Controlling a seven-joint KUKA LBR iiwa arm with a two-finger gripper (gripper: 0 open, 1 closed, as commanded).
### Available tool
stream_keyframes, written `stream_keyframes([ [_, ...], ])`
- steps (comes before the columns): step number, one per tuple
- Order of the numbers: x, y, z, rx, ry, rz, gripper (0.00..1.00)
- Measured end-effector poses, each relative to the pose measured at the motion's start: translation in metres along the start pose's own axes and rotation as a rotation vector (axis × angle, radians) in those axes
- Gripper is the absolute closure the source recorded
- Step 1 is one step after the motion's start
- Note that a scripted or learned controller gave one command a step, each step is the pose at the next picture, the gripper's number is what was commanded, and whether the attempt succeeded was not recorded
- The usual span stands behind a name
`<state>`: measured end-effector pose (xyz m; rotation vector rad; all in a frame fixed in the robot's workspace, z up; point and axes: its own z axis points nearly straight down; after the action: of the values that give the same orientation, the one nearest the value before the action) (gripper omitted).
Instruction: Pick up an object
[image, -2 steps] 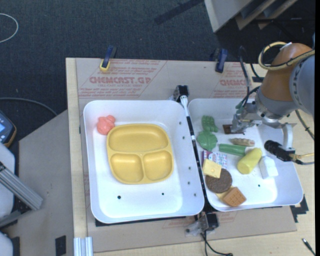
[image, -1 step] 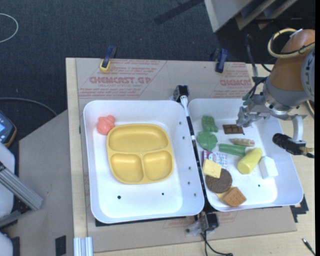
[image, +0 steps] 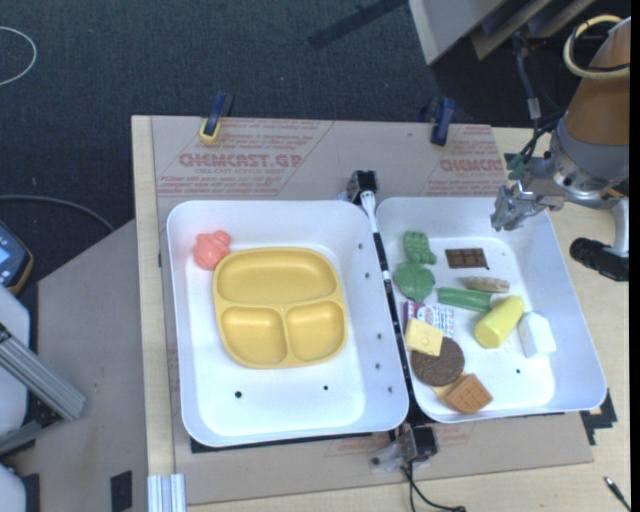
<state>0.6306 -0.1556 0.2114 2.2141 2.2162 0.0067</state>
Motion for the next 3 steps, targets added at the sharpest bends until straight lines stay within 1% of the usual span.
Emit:
stream_keyframes([
  [1, 0.0, 0.001, -0.015, 0.004, 0.001, 0.0, 1.0],
  [2, 0.05, -0.02, -0.005, 0.013, 0.006, -0.004, 1.0],
  [3, 0.098, -0.049, 0.001, 0.014, 0.006, -0.004, 1.0],
])
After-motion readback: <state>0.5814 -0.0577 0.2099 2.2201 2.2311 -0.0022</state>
